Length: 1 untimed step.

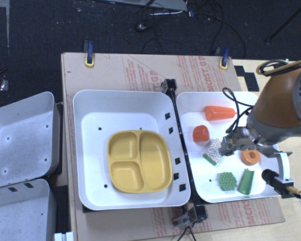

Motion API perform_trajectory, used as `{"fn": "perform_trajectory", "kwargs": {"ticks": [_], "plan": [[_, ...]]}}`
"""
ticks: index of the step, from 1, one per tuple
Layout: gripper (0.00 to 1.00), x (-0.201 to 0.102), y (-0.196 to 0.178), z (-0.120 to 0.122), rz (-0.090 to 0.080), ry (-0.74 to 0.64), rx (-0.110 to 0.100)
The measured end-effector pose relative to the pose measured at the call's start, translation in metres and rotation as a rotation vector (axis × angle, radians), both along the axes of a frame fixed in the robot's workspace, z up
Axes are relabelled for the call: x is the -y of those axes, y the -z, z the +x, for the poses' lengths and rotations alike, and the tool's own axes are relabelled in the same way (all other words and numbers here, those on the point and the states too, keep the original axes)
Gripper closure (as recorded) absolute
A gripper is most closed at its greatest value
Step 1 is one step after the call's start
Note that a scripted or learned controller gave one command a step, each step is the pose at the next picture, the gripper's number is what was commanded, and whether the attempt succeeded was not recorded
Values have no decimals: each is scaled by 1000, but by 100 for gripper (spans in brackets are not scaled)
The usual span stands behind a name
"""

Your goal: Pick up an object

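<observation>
two white bins point(85, 109) on cardboard-topped bench point(140, 67) | dark cabled floor point(40, 19) | tool point(230, 145) grip: cannot tell

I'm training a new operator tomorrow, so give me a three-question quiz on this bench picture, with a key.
1. True or false: the yellow divided plate lies in the left bin.
2. Which lies farthest back in the right bin: A) orange carrot, B) green bumpy block, C) orange ring?
3. Fill in: the pincer hovers beside the patterned ____.

Key: 1 true; 2 A; 3 packet.
</observation>
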State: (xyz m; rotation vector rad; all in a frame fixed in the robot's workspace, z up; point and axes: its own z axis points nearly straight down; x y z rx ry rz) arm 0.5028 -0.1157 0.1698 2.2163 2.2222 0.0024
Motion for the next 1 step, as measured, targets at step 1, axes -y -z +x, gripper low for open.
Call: {"fn": "perform_trajectory", "kwargs": {"ticks": [1], "plan": [[100, -2, -60, 6, 0, 0, -1]]}}
